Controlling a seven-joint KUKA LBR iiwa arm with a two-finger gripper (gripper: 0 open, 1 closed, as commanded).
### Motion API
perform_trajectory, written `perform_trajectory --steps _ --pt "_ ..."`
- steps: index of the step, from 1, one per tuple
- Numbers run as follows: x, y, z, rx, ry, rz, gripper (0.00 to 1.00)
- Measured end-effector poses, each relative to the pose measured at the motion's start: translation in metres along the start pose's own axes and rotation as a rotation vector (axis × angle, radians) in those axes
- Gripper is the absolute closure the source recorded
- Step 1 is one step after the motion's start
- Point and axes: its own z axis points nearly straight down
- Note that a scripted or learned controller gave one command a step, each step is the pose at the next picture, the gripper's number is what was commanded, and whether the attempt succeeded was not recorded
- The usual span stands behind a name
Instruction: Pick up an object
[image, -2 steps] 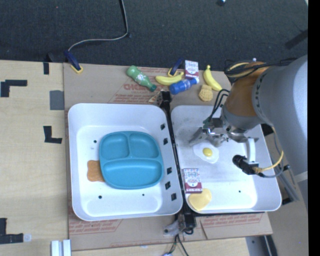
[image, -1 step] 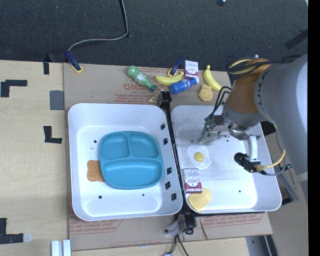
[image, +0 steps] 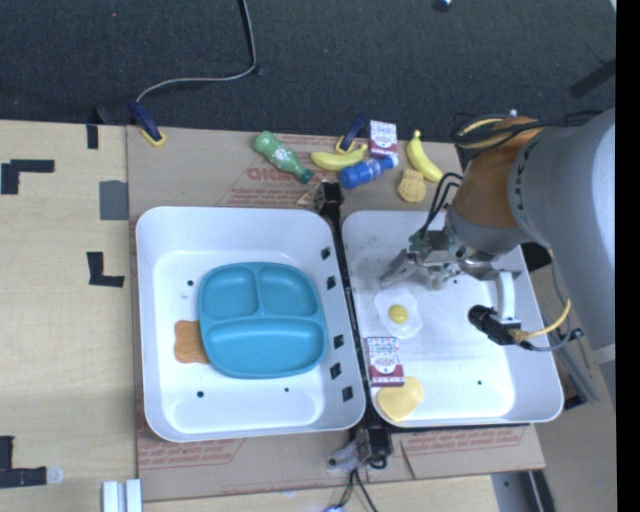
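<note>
progress: nothing lifted; no object is seen between the jaws, so the pick looks not yet done.
gripper (image: 428, 268): low inside the right bin (image: 520, 395), just above the fried egg (image: 399, 314), toward the bin's far wall.
jaws: cannot tell whether spread or pressed together; the dark fingers blur against the bin floor. Contact with anything also unclear.
candidates: fried egg is the closest item to the gripper; small carton (image: 384, 361) lies just nearer the camera than the egg; yellow piece (image: 399, 399) sits beyond the carton, at the bin's near-left corner.
left: close on one item, lift it clear of the bin.
other bin: blue divided plate (image: 263, 319) well apart from the egg, in the left bin (image: 160, 400); not in play.
worktop: more toys past the bins' far edge, untouched.
</note>
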Motion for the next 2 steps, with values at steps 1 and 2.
perform_trajectory --steps 1,2 --pt "0.016 -0.046 0.011 0.005 0.0 0.002 0.0" --pt "0.026 0.001 0.012 0.005 0.001 0.0 0.0"
